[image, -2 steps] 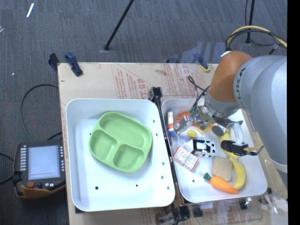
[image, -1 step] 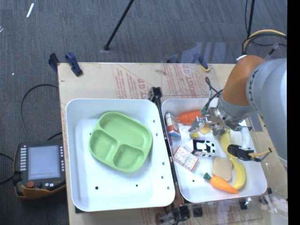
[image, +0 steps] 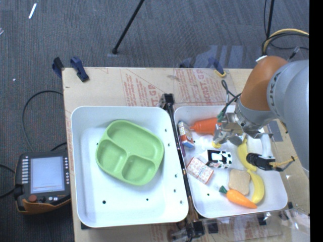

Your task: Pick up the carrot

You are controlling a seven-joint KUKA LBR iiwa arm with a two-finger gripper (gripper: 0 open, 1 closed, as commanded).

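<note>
We see handheld pendant (image: 44,179) on floor at far left. On worktop (image: 126,84), left bin (image: 83,185) carries green divided plate (image: 130,152). Right bin (image: 275,205): small bottle (image: 183,134), red-white packet (image: 200,170), black-white carton (image: 220,158), bread slice (image: 239,181), banana (image: 254,175). Carrot (image: 238,197) lies near front edge, beside bread. Second orange piece (image: 204,126) lies at back, just beside tool (image: 222,137). We cannot tell tool's grip state.
</note>
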